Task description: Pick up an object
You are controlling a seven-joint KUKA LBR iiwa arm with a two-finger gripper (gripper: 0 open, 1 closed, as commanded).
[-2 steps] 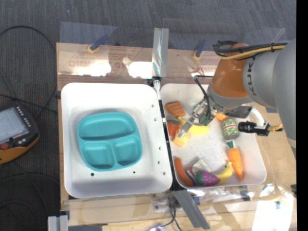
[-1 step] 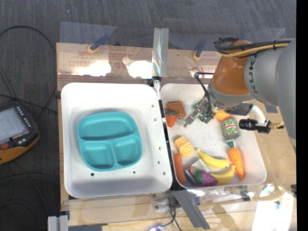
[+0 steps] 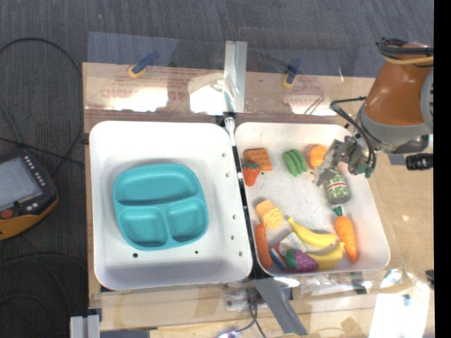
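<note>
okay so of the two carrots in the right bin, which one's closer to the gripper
The carrot by the bin's right wall, just below the gripper. The other carrot lies along the bin's left wall.

a divided tray (image 3: 161,204) lies in the left bin (image 3: 106,146), while the right bin (image 3: 370,217) holds toy foods, a banana (image 3: 313,236) near its front and a carrot (image 3: 344,236) just right of it.
</note>
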